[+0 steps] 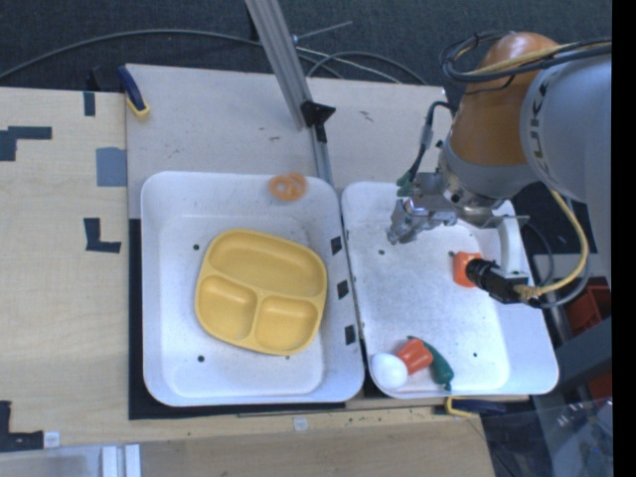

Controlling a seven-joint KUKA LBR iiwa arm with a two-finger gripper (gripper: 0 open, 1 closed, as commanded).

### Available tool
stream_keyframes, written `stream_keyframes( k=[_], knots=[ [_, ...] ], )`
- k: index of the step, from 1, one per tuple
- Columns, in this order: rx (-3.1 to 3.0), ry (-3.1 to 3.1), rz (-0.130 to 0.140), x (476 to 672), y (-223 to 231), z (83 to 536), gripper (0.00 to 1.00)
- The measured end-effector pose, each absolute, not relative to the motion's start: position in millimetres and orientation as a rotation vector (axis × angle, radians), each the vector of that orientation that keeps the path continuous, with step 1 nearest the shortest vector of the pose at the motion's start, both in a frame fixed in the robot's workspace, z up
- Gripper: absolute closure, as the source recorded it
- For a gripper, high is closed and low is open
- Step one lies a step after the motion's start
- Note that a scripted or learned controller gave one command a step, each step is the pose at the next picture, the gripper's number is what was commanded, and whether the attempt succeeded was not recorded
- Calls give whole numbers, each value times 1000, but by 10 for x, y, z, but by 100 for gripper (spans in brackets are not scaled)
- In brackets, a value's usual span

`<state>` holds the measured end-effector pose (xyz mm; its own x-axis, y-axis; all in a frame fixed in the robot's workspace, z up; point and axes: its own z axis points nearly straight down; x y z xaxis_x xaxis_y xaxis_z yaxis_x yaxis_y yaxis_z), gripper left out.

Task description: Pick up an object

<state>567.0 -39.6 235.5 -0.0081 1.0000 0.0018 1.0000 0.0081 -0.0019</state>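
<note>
Tool (405,225): positioned over the far part of the right bin (417,301), above bare floor. Whether it is apart or together cannot be told from this angle. Nothing is seen held.

Candidate items, right bin:
- White egg-shaped piece (390,370), near left corner, against the wall. Judged smooth, rounded and light, so likely to slip or roll. Take across its widest part.
- Orange toy with a green end (423,355), just beside the egg, possibly touching. Judged light, stiff plastic. Take across the narrow body, mid-length.
- Small orange piece (464,268), right side, close under the arm's own fittings. Its shape is too poorly resolved to identify.

Candidate items, left bin (164,266):
- Yellow divided plate (261,291), lying flat and central. Judged rigid but wide, so only a rim offers purchase.
- Orange ring (288,188), at the far wall. Small and probably light.

Obstructions: the egg and toy crowd each other and the bin walls, leaving little room for a clean descent. A metal strut (281,48) crosses above the worktop (199,117), ending near the divide between the bins.
</note>
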Motion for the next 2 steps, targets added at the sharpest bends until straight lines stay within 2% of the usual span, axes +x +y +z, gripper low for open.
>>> stream_keyframes(
  k=[2],
  knots=[
    [-2211, -2229, -1, 5954, 760, 2221, 100]
  ],
)
